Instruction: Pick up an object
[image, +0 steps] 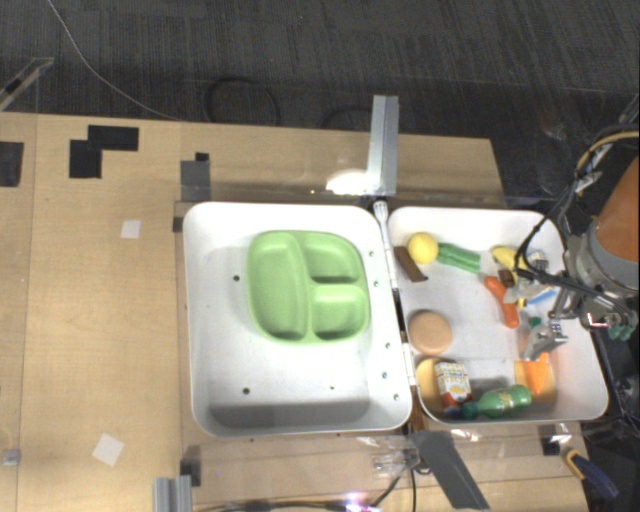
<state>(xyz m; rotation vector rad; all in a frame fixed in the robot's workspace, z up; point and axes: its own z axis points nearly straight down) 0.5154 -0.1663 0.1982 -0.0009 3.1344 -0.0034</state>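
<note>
Two shallow white plastic bins sit side by side on a pale wooden bench, seen from above at a slant. Nearest the viewer, along the front wall of the right bin (470, 300), lies a row of small toys: a pale yellow rounded piece with a printed label (447, 381), a glossy green bottle-shaped toy lying on its side (503, 401), and an orange carrot-like block (539, 375) in the front right corner.

Just behind that block hangs the grey two-finger gripper (541, 338), reaching in from the right on a grey arm with an orange band. Its metal tips point down toward the bin floor, close above the orange block. They look slightly parted with nothing between them, though the view is too small and cluttered to be sure, so I cannot tell their state. This reads as the approach step: the gripper is low in the bin and no object is lifted. Next it would need to settle over one toy, close and rise.

Further back lie a matte tan disc like a biscuit (431, 331), a slim orange stick (503, 301), a smooth yellow ball (423, 248) touching a green rod (459, 258), and a small dark brown block (409, 264).

In the left bin (215, 300) rests a matte light green divided tray with rounded corners (304, 285).
</note>
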